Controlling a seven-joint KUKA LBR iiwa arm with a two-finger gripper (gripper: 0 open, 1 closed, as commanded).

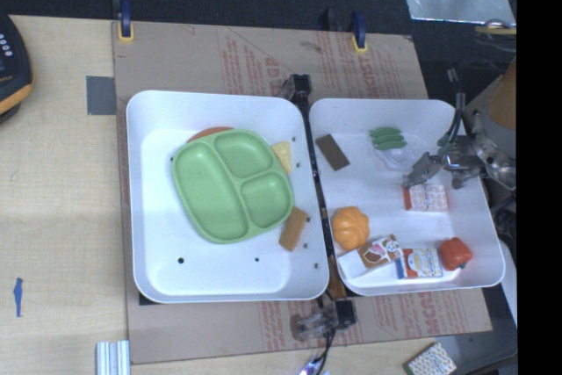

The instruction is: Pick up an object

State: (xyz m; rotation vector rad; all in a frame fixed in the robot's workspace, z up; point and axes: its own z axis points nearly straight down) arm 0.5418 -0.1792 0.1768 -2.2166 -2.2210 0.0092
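Green divided plate (233,184) hides most of a red thing; the gripper's (428,170) clench can't be told.

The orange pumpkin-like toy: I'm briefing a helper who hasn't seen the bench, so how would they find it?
Look at the right bin of the two white ones. Along its left wall, just above the flat carton at the front edge, sits the orange pumpkin-like toy. It is the only round, ribbed orange thing there; the red toy lies in the opposite corner.
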